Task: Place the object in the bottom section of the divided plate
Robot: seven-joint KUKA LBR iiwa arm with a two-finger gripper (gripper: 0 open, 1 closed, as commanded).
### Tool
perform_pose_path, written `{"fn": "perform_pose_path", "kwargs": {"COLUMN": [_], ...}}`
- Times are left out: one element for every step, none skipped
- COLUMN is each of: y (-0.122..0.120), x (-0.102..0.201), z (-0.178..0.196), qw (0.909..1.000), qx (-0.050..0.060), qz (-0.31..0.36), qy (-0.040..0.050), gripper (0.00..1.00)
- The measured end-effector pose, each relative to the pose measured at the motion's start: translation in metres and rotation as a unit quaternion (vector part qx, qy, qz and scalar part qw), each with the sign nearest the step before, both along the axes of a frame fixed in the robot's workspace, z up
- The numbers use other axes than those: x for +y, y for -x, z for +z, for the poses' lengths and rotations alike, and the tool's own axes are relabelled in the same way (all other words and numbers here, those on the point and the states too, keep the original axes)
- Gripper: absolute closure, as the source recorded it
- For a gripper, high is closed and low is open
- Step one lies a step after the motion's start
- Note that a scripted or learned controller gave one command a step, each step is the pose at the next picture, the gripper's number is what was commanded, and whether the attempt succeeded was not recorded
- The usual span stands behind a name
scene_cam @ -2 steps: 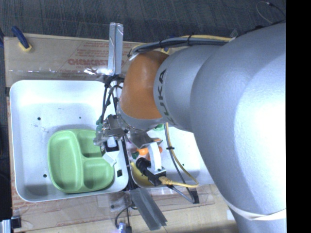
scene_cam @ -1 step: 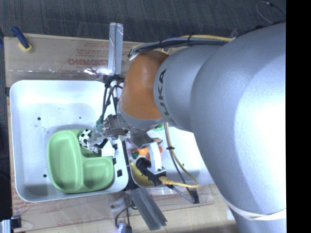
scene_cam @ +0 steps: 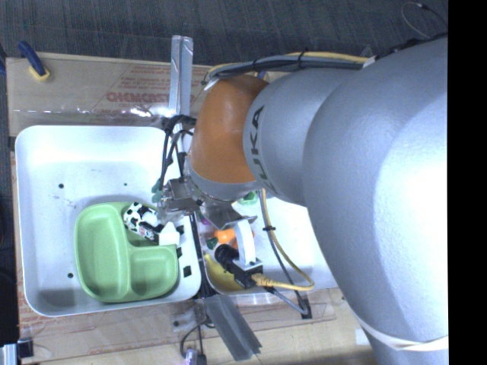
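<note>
1. Where the surface (scene_cam: 91, 82) runs furthest left of the fingers, a small blue and yellow tool (scene_cam: 32, 59) lies on the brown board, well apart from everything else.
2. Left of the fingers sits the left white bin (scene_cam: 46, 166), and the green divided plate (scene_cam: 99, 257) lies flat in its lower half.
3. The plate's long section is on the side far from the fingers, with two smaller sections on the near side, one above the other in the view.
4. A black and white spotted toy (scene_cam: 140, 220) lies at the plate's upper right corner, over the upper small section and just left of the fingers; it is not in the lower one.
5. The fingers (scene_cam: 169, 217) hang over the rim between the two bins, close beside the toy. Whether they are apart, together or clamped on the toy cannot be told, since the wrist and dark cables cover them.
6. Right of the fingers, the right bin (scene_cam: 293, 268) shows a yellow object (scene_cam: 217, 278) and an orange object (scene_cam: 225, 236) under the arm (scene_cam: 365, 166).
</note>
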State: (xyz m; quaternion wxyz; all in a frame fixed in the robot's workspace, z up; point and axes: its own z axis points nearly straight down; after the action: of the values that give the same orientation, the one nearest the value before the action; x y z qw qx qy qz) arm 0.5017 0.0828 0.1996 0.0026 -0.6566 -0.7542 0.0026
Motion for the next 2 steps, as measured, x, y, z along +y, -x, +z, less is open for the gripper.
{"fn": "perform_pose_path", "kwargs": {"y": [0.026,-0.01], "x": [0.024,0.097], "z": [-0.053,-0.048], "qw": [0.9986,0.9908], "qx": [-0.001,-0.002], "qz": [-0.053,0.135], "qy": [0.0007,-0.0005], "gripper": [1.0,1.0]}}
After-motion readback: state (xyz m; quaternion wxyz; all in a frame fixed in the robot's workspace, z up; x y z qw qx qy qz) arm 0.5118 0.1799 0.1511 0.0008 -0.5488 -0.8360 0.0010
